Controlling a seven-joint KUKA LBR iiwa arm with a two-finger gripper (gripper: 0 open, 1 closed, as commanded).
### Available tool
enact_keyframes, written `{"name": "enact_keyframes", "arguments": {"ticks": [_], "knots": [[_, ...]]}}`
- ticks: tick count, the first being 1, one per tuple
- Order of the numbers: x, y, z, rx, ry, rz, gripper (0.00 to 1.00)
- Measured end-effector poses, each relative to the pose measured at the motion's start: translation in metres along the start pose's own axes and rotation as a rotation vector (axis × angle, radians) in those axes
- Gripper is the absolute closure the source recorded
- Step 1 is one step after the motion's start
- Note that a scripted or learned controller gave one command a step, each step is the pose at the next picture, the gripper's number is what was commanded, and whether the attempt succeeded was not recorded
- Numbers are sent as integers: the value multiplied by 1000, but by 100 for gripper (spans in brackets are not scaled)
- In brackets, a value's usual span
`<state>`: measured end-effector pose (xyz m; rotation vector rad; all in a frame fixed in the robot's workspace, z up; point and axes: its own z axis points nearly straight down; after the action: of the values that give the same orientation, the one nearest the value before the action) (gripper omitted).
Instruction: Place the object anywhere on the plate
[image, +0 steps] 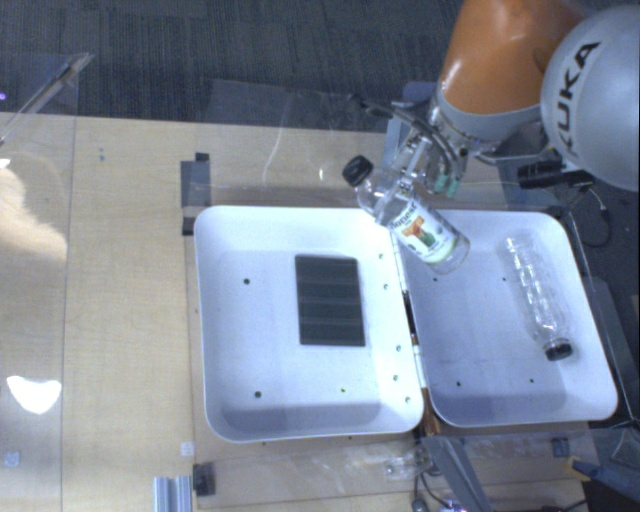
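Tabletop: pale wood, glare patches at far left; clear sheeting over it, edges hard to trace.

Left bin: white, shallow. Contents: one dark ribbed rectangular plate, lying flat near the centre.

Clear bottle: dark cap, coloured label; tilted, cap toward upper left, over the seam between the bins at their far edge. Transparent body hard to separate from the background.

End effector: directly above the bottle's middle, apparently pinching it; fingers blurred, grip not certain. Arm cut off at top right.

Right bin: white, shallow. Contents: a second clear bottle, lying lengthwise near the right wall, dark cap toward the near end.
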<state>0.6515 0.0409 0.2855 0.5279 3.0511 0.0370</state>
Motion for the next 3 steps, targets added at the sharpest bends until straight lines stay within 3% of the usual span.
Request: {"name": "enact_keyframes", "arguments": {"ticks": [1, 2, 3], "knots": [[10, -28, 75, 22, 38, -302, 100], [-2, 12, 53, 18, 36, -430, 100], [-18, 0, 29, 14, 38, -630, 100]]}}
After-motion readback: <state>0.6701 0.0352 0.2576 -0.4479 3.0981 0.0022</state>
